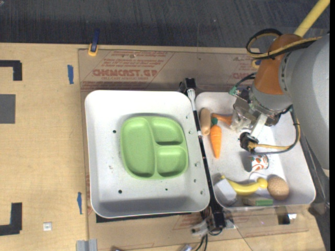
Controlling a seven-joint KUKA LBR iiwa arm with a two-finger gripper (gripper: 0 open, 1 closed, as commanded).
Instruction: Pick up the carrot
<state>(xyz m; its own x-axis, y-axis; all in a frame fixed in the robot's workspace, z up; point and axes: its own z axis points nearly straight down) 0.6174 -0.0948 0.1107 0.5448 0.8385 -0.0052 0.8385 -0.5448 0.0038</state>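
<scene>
The carrot (215, 140) is orange with a green stub at its top. It lies in the right bin (298, 166) close to that bin's left wall, pointing toward the front. My gripper (243, 131) hangs low over the right bin's back half, just to the right of the carrot and apart from it. Nothing shows in its grasp. A second small orange piece (224, 119) lies between the carrot's top and the gripper.
A tan oblong item (205, 120) lies beside the carrot's top. A banana (246, 186), a brown potato-like item (278, 186) and a red-and-white object (258, 164) sit toward the right bin's front. The left bin (99, 140) holds a green divided plate (154, 146).
</scene>
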